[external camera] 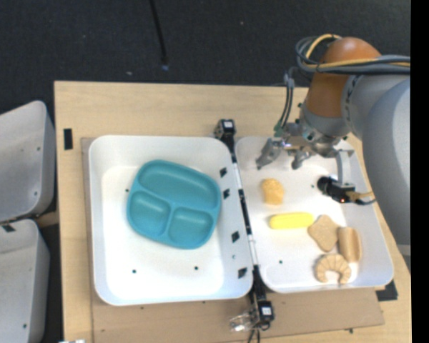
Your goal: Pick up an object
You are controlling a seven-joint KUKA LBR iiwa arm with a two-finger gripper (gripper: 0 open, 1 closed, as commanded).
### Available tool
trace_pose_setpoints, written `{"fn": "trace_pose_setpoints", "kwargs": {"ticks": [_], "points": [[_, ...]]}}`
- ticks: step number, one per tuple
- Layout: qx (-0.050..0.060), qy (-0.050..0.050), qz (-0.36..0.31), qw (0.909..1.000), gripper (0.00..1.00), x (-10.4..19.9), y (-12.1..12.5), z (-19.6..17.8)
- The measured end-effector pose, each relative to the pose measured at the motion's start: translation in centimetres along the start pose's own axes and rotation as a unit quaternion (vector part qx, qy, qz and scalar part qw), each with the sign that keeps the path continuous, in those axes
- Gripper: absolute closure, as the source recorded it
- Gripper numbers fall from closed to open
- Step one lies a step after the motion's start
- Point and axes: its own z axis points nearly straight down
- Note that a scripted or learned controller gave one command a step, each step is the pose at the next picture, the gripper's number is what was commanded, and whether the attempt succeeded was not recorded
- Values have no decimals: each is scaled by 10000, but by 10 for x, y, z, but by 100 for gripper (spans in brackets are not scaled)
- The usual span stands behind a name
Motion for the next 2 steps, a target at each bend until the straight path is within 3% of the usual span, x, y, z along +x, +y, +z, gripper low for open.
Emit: {"fn": "trace_pose_setpoints", "kwargs": {"ticks": [1, 2], "points": [[-45, -8, -3, 10000, 100, -1, 2, -16], [-46, 3, -1, 10000, 100, 1, 6, -61]]}}
